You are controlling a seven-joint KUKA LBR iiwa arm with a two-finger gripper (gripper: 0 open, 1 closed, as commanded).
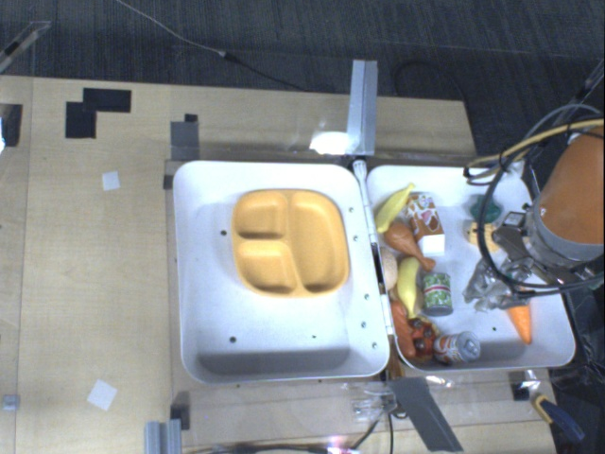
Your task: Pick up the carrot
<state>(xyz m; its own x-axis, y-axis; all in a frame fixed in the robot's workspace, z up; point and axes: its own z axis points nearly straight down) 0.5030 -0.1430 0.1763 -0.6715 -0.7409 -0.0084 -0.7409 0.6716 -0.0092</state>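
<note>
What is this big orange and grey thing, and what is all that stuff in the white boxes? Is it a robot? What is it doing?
Yes, it is a robot arm, grey with an orange band, reaching in from the right. The picture comes from one camera fixed above the bench, looking down at a slant. At the arm's end is a metal two-finger gripper, like a small hand. It hangs low over the right white bin. Beside it lies a small orange carrot, which it is meant to pick up; I cannot tell whether it has hold of it. That bin also has toy food: yellow bananas, a green can and a toy chicken drumstick. The left white bin holds a yellow plate with compartments.
</note>
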